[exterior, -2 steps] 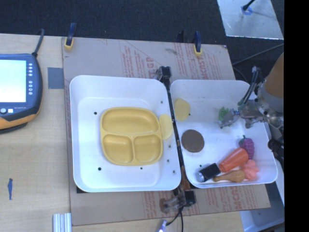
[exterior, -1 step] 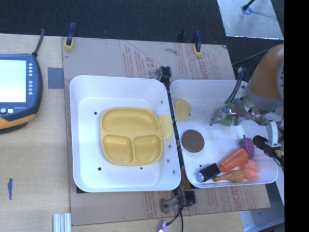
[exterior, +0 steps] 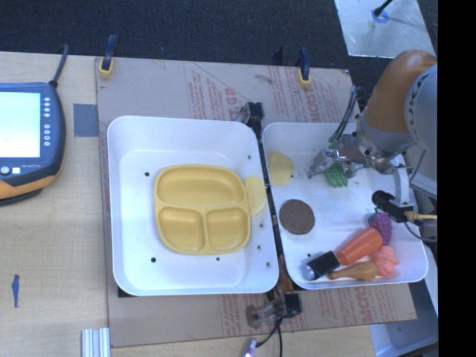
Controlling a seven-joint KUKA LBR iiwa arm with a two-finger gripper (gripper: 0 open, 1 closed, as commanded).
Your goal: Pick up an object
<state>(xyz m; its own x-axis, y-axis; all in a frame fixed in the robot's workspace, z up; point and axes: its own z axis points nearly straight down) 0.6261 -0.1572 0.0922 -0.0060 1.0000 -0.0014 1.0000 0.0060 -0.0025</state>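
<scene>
Hovering over the right bin (exterior: pixel 416 274), the claw (exterior: pixel 336 166) half-hides a green object (exterior: pixel 337 177); grip unclear.

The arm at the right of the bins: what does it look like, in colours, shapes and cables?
The arm is thick and rounded, with grey casing and a broad orange band above the wrist. Below the band, the wrist narrows to a metallic gripper of silver and dark parts. A thin dark cable runs along its left side down to the gripper. I can read no markings on it.
</scene>
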